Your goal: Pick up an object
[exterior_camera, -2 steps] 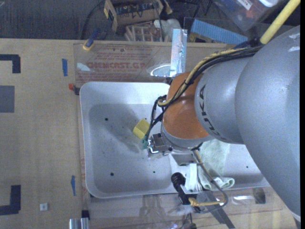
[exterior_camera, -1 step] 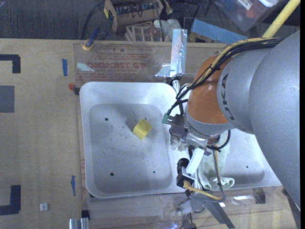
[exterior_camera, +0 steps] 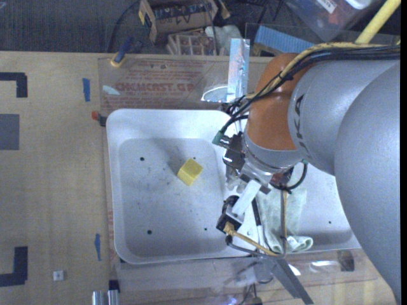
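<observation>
Presently, camera view, items as found:

Item 1. Left bin [exterior_camera: 116, 170], shallow, white, lying on the wooden desk [exterior_camera: 51, 170]. Contents: one small yellow block [exterior_camera: 190, 171], roughly cubic, resting a little right of the bin's middle and clear of every wall. Floor bare otherwise, apart from a few dark specks.

Item 2. Right bin [exterior_camera: 331, 224], same pattern, largely covered by the arm. Contents that can be seen: one pale greenish cloth [exterior_camera: 294, 216], crumpled, running toward the near rim.

Item 3. Arm [exterior_camera: 343, 126], grey, with the orange band [exterior_camera: 270, 107] above the wrist, entering from the right and bent down over the seam where the two bins meet.

Item 4. End effector [exterior_camera: 243, 184], low over that seam, near the cloth and to the right of the yellow block, apart from it. The wrist hides most of it; whether it is released or clenched cannot be told. Nothing can be seen held in it.

Item 5. Behind the bins: a cardboard box [exterior_camera: 178, 11] and assorted clutter, not part of the task.

Step in hand, by judgement: the approach or descent, before any grasp; no object appears lifted. Candidates are the yellow block and the cloth, and which is targeted cannot be told from this pose.

Next move, by judgement: settle over one candidate, come down centred on it and close. The block calls for a short shift to the left and a square alignment with its faces; the cloth calls for pinching a raised fold.
</observation>
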### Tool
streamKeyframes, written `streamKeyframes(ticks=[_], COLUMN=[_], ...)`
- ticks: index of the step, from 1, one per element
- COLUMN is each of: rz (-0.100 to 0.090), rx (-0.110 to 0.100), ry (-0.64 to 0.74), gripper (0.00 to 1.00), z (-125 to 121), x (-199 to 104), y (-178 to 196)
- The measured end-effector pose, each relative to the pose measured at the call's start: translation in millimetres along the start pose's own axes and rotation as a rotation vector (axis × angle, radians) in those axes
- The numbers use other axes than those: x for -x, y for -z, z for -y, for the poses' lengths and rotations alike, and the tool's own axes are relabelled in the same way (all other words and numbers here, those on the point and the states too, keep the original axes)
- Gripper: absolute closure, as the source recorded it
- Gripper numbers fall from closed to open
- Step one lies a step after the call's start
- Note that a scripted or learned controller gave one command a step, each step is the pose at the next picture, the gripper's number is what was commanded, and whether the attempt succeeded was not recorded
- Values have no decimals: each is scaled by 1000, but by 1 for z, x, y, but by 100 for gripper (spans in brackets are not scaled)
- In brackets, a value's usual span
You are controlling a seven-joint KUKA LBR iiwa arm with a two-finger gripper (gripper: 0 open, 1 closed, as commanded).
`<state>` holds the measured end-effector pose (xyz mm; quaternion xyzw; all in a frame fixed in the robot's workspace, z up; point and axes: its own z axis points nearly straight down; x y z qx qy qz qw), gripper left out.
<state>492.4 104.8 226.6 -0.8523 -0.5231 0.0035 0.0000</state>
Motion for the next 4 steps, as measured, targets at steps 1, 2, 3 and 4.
streamKeyframes(ticks=[1, 2, 3, 4], rz=[1, 3, -9, -25], rx=[1, -3, -5, 9], ry=[-142, -338, -401, -750], gripper=[100, 100, 100, 100], z=[42, 67, 30, 56], x=[-75, -101, -110, -107], y=[88, -74, -137, -136])
